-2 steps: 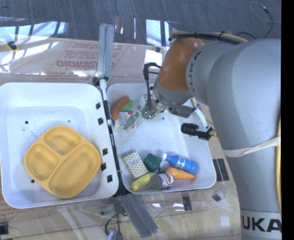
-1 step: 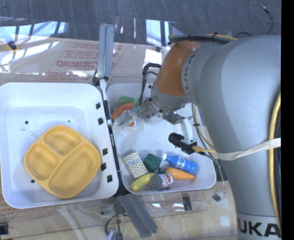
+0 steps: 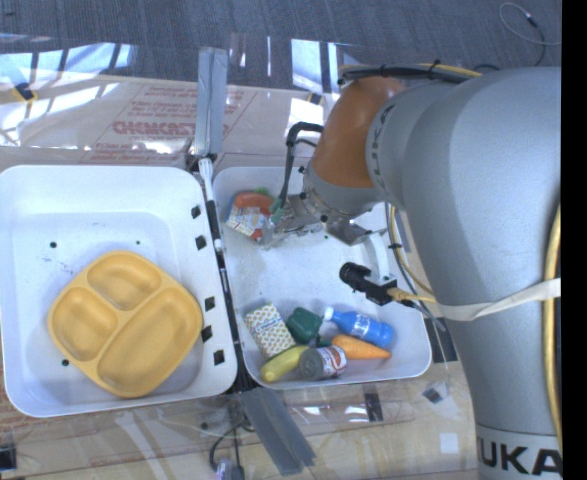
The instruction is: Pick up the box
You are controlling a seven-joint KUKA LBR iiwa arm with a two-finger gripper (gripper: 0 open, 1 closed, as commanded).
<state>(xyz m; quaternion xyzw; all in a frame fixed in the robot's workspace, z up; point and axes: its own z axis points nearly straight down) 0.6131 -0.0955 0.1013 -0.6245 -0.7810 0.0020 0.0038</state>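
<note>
Reaching low in the right bin, not yet at the box

Working at the far left corner of the right bin (image 3: 308, 273), the gripper (image 3: 285, 220) sits low, just beside a red and white packet (image 3: 248, 213). It seems to touch this packet or to be very close to it, but the metal parts are small and blurred there. I cannot tell if the gripper is released or clenched, and I see nothing clearly held in it.

The box (image 3: 269, 328), small with a pale pattern, lies in the same bin but at the near left, close to the wall between the two bins. It rests on the bin floor, tilted a little. Just right of it is a green thing (image 3: 304, 324), and a yellow fruit (image 3: 281, 364) lies just near of it. A blue bottle (image 3: 361, 325) and a carrot (image 3: 361, 348) lie further right.

In my judgement the task is in the approach step, and the grasp of the box is not yet done. The next move calls for a lift clear of the packet and a shift toward the near side, then a descent over the box. Its neighbours are tight, so the gripper could catch the green thing or the wall.

The left bin (image 3: 33, 228) holds a yellow plate (image 3: 123, 323).
</note>
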